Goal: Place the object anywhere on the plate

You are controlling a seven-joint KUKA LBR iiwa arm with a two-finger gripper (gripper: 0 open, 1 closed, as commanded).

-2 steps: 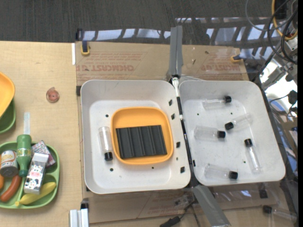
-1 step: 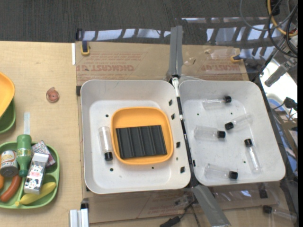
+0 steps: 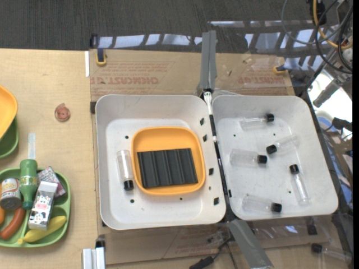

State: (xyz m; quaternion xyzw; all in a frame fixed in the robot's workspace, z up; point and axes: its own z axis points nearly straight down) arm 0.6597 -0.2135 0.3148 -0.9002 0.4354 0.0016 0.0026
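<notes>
Jaw state: cannot tell. Clear black-capped plastic vial (image 3: 253, 121) looks light, stiff, slick, roll-prone. Grip mid-barrel, crosswise, for the square orange plate (image 3: 168, 134).

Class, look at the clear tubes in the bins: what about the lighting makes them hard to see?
Camera view: even, soft light, faint shadows; the clear tubes nearly vanish against the white right bin, their black caps stand out; bright glare at upper right.

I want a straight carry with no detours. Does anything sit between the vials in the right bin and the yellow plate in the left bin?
Only the two bins' raised rims at the seam separate the vials from the yellow plate. One vial lies left of the plate, off that path.
</notes>
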